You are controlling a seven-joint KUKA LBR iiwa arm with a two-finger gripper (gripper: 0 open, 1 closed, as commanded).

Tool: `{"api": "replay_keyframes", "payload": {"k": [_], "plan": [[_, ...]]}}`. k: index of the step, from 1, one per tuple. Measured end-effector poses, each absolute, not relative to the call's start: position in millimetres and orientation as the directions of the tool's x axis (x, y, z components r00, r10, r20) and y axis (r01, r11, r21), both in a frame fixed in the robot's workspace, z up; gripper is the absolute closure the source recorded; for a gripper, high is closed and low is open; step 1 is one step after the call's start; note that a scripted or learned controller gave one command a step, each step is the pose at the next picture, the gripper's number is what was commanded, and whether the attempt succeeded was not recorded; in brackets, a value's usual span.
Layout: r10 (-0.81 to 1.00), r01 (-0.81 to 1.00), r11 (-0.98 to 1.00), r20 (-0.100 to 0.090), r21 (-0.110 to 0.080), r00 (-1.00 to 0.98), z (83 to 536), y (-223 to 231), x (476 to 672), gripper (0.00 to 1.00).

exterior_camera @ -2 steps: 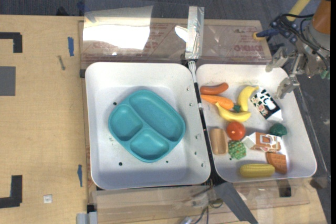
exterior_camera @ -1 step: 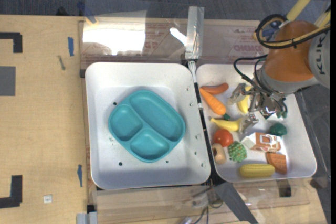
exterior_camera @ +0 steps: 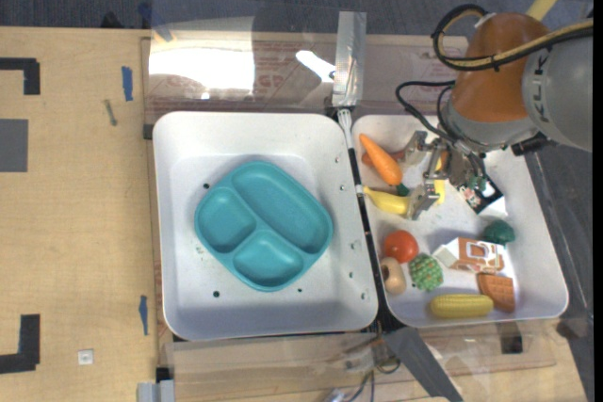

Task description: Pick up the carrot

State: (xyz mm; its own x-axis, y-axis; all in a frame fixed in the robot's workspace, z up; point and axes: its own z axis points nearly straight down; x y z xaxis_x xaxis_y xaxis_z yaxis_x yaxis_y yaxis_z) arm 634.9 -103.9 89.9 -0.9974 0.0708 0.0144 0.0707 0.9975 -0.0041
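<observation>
The pincer hung low in the right bin, and whether its fingers were spread or pressed together could not be told; nothing was seen between them, so it probably sat there only to line up a grasp. The carrot lay just beside it at about nine o'clock, slanted along the bin's left wall, with the toy banana near the pincer at seven o'clock. Farther out at six o'clock lay the tomato and the corn cob, while the teal divided plate sat alone in the left bin, well apart, likely as a drop place.
</observation>
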Motion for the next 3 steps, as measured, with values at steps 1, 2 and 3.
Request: {"api": "replay_keyframes", "payload": {"k": [1, 2, 3], "plan": [[0.027, 0.027, 1.0, -0.006, -0.002, -1.0, 88.2, -92.6, 626.1, 0.0], [0.025, 0.025, 1.0, -0.014, -0.003, -1.0, 101.2, -91.7, 628.7, 1.0], [0.125, 0.125, 0.992, -0.015, 0.001, -0.992, 91.2, -101.8, 651.9, 1.0]]}}
